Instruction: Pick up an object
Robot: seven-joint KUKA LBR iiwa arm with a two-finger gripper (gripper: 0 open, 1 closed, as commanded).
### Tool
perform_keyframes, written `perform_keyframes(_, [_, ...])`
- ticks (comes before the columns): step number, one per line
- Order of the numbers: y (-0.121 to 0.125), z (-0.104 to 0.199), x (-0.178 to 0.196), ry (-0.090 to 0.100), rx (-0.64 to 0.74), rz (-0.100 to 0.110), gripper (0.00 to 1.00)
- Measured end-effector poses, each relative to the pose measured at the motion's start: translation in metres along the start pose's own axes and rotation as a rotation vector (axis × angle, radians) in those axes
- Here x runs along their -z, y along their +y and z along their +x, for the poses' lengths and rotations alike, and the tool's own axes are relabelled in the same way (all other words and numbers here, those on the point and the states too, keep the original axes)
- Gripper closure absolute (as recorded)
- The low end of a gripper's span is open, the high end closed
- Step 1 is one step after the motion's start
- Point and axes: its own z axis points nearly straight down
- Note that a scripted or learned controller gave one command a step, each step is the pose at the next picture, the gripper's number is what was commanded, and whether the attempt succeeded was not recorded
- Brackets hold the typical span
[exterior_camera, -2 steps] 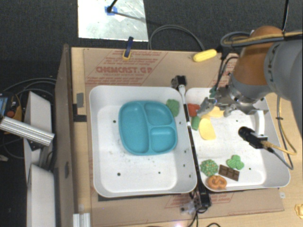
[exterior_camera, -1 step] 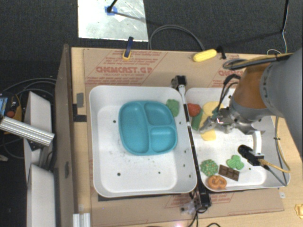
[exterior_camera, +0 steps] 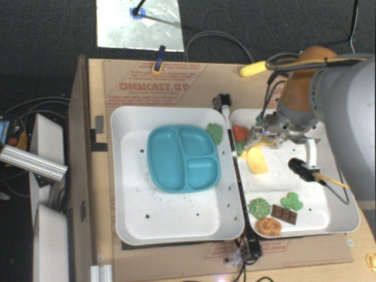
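Note:
My gripper (exterior_camera: 260, 137) hangs low over the back left part of the right bin (exterior_camera: 335, 216). A red piece (exterior_camera: 239, 133) lies just to its left. A yellow block (exterior_camera: 257, 160) lies right in front of it, close under the gripper. Whether the gripper touches either one I cannot tell. Toward the front of the same bin lie two green pieces (exterior_camera: 259, 207) (exterior_camera: 291, 202), a brown bar (exterior_camera: 286, 215) and an orange pretzel-shaped piece (exterior_camera: 269, 226).
The left bin (exterior_camera: 132, 216) holds a blue divided plate (exterior_camera: 182, 158) and a green piece (exterior_camera: 215, 133) at its back right corner. A ridge (exterior_camera: 238, 181) divides the two bins. The arm (exterior_camera: 346, 116) covers the right bin's back right.

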Motion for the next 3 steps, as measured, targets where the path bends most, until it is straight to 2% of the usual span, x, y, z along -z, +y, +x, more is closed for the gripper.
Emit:
perform_keyframes(1, [0.003, 0.003, 0.011, 0.006, -0.004, -0.022, 1.0])
perform_keyframes(3, [0.004, 0.003, 0.033, 0.005, 0.005, -0.028, 1.0])
